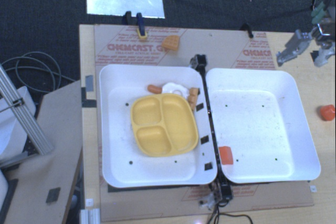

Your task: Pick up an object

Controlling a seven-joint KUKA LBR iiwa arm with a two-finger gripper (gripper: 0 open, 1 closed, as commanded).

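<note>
Pincer [307,52] of mine hangs spread and bare past the right bin [299,93], far from the tray [164,124] in the left bin [113,128]. Reaching there, I risk slipping off its broad rim.

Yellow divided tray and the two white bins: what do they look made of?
Yellow three-compartment tray: likely moulded plastic, smooth with a soft sheen, rounded moulded dividers. Left white bin and right white bin: probably thin formed plastic, matte to slightly glossy, rounded corners, with dark scuffs and specks on the right one's floor. I cannot tell for sure.
</note>
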